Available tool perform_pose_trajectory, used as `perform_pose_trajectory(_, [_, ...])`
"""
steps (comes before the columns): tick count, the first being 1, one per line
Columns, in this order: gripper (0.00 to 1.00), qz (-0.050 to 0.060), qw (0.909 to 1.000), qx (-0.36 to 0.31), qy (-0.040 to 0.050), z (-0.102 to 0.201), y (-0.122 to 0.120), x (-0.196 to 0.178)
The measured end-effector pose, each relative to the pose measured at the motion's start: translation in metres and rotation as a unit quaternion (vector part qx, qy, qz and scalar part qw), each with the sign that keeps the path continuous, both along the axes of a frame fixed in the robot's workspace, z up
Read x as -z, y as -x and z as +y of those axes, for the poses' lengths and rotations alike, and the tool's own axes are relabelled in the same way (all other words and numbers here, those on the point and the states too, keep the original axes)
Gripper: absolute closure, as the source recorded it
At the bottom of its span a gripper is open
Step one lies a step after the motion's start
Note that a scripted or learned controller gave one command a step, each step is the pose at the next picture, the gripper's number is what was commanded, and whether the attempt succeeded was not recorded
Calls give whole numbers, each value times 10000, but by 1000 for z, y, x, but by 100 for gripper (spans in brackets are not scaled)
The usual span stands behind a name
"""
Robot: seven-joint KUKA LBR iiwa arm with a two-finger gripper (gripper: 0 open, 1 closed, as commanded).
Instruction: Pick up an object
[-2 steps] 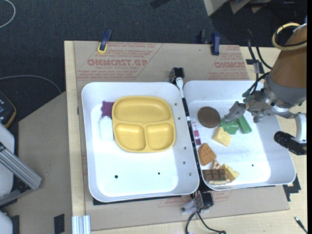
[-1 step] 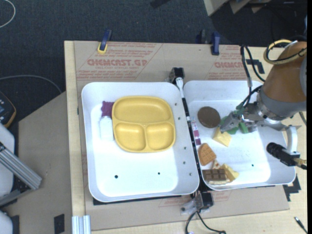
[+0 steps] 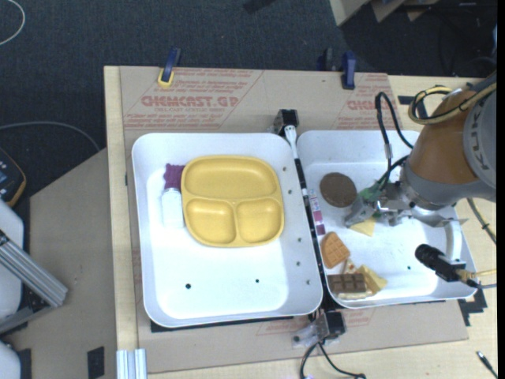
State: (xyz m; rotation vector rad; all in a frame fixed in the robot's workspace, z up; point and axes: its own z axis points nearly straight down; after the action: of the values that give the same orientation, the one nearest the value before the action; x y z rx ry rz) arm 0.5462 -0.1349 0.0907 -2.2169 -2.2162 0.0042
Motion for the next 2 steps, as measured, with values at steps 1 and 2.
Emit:
perform_pose_trajectory(1, [100, -41, 10000, 7, 13, -1, -2, -14])
perform_pose_trajectory(2, [100, -63, 10000, -5, 26, 0, -4, -57])
